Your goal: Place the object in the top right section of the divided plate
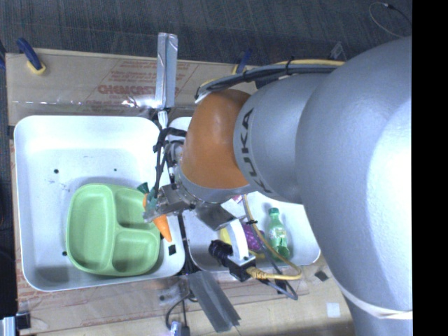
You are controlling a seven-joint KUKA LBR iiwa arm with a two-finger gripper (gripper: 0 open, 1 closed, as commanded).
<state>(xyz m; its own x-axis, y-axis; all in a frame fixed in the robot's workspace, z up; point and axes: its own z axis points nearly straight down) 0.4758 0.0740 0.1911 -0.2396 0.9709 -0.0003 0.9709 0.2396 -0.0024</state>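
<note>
A light green divided plate (112, 236) lies in the left white bin (42, 159), toward its front right. My gripper (161, 212) hangs over the wall between the two bins, just at the plate's right rim. A small orange carrot-like object (162, 226) sits between its fingertips, so the gripper is shut on it. A bit of teal and orange (145, 196) shows at the gripper's left side, beside the plate's upper right section (133, 201). The grey arm with its orange band (213, 142) hides much of the right bin.
The right bin (308, 254) holds a green bottle (278, 233), a purple item (255, 242) and a yellow piece (224, 247), partly under the arm. A metal bar (166, 68) stands at the back between the bins. The left bin's far half is bare white floor.
</note>
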